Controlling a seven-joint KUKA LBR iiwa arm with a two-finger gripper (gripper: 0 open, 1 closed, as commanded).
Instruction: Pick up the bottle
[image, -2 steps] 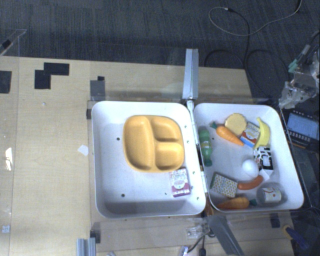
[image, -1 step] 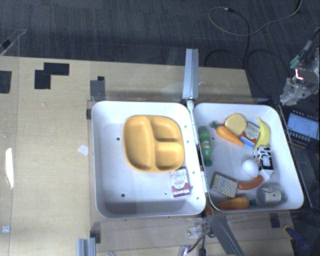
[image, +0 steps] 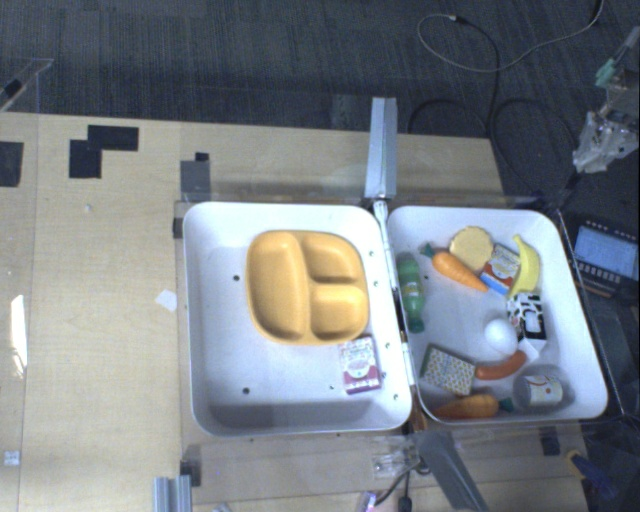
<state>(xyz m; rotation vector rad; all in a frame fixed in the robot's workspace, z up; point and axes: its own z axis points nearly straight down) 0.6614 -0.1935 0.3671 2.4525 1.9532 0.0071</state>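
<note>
The green bottle (image: 409, 291) lies in the right bin (image: 565, 300) (by its left wall). The hand (image: 600, 150) waits far off; I cannot tell how wide it is.

Green bottle (image: 410, 291); yellow tray (image: 305, 285); orange carrot (image: 457, 269); white bins (image: 220, 330).

No words or numbers could be read anywhere. A small packet (image: 359, 364) near the front edge of the left bin (image: 215, 330) had print on it, and so did a black and white box (image: 527, 316) in the right bin (image: 580, 330), but both were too blurry to read.
</note>
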